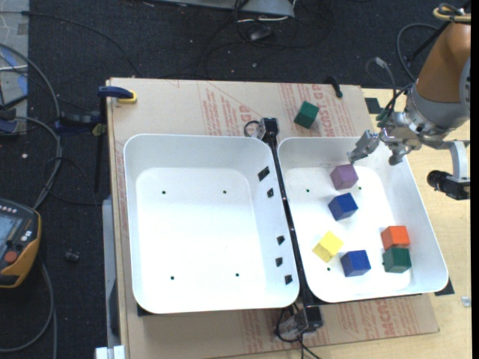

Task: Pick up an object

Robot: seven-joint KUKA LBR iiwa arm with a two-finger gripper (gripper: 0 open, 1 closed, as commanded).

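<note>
My gripper (378, 148) hangs over the back edge of the right bin (426, 223), open, with nothing between its fingers. Just below and left of it lies a purple cube (344, 176). Further down the same bin are a blue cube (343, 206), a yellow cube (327, 246), a second blue cube (355, 262), an orange cube (395, 236) and a dark green cube (397, 259). The two last cubes touch each other.
The left bin (150, 163) sits beside the right one, with black clips along the shared wall. A green cube (306, 115) rests on the cardboard behind the bins. Cables and a yellow-black device lie on the dark floor around the bench.
</note>
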